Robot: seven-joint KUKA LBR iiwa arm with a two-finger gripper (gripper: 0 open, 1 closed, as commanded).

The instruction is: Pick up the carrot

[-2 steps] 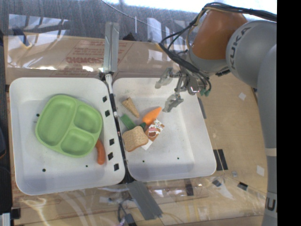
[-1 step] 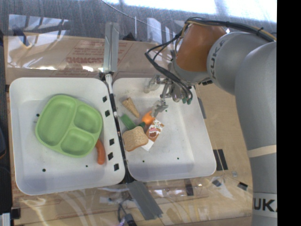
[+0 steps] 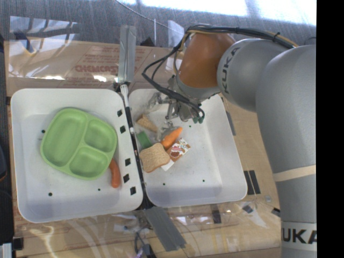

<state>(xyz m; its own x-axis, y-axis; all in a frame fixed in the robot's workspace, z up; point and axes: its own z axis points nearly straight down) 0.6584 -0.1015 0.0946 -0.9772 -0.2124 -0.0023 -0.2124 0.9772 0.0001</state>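
Two shallow white bins sit side by side on the bench: the left bin [image 3: 32, 198] and the right bin [image 3: 215, 176], meeting along a shared middle wall. One grey KUKA arm [image 3: 285, 106] comes in from the right side of the view, its thick forearm running up that side and bending over the right bin's far edge, with the orange band [image 3: 201, 58] directly above the wrist. Black cables loop from the wrist toward the far left corner of the right bin. The two-finger gripper [image 3: 173, 121] points down into the far half of the right bin; its metal tips hang just above the upper end of the small orange tapered carrot [image 3: 172, 137], and whether they are apart or together cannot be told from this slant.

That carrot lies tilted near the middle of the right bin, closer to the shared wall than to the right edge. Just beside it are a tan slice of bread [image 3: 153, 157], a printed snack packet [image 3: 180, 149], a green block [image 3: 144, 140] and a pale wedge-shaped piece [image 3: 146, 123].

In the left bin, a light green divided plastic plate [image 3: 79, 142] lies near the centre, and an orange sausage-shaped toy [image 3: 115, 174] rests beside the plate's near right corner.
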